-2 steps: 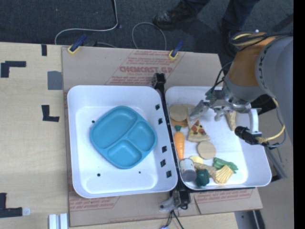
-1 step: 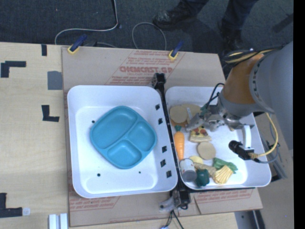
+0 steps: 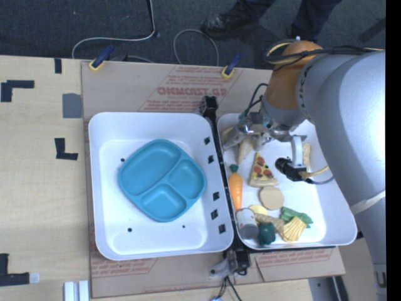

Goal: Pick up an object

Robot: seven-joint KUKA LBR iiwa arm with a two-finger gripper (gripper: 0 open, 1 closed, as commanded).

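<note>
My gripper (image 3: 238, 142) is low in the back left corner of the right bin (image 3: 338, 221), fingers spread open and pointing toward the divider, with nothing between them. Just in front of it lie a pizza slice (image 3: 262, 171) and an orange carrot (image 3: 235, 190). Further forward are a round tan cookie (image 3: 271, 198), a yellow corn piece (image 3: 292, 229), a green leafy piece (image 3: 296, 217), a dark green toy (image 3: 266, 234) and a small pale cup (image 3: 245, 221). The grey arm (image 3: 351, 105) covers the bin's back right part.
The left bin (image 3: 103, 137) holds a blue divided plate (image 3: 163, 179). A black clip rail (image 3: 215, 168) runs between the bins. A pale yellow stick (image 3: 306, 154) lies by the right bin's right side. A person's legs (image 3: 269, 5) stand beyond the bench.
</note>
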